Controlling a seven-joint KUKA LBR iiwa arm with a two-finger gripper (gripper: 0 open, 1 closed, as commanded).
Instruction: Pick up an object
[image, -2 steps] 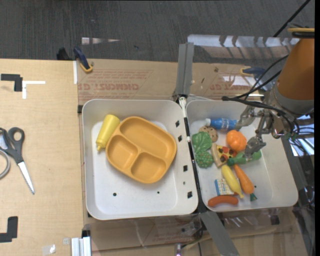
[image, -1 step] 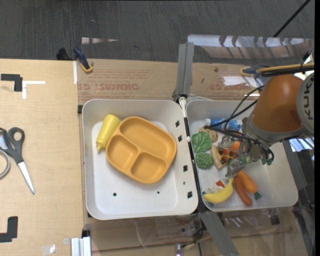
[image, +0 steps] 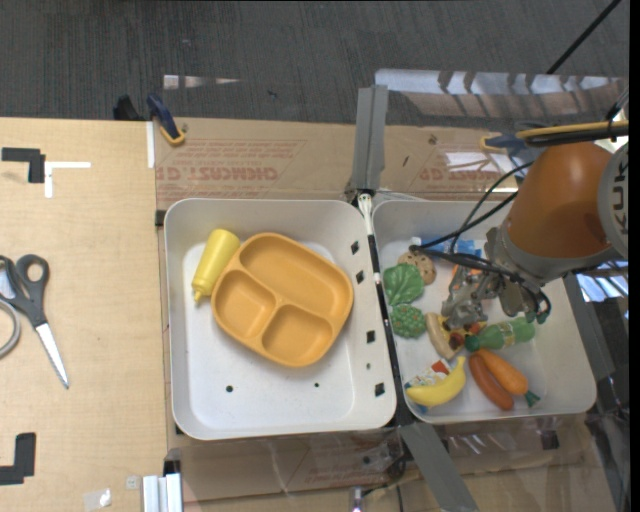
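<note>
End effector (image: 466, 312) low in right bin (image: 572, 398) over toy food near carrot (image: 497, 376); finger state cannot be told.

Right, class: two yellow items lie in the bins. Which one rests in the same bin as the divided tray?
The yellow bottle, leaning against the orange tray in the left bin. The banana lies in the right bin among the toy food.
</note>
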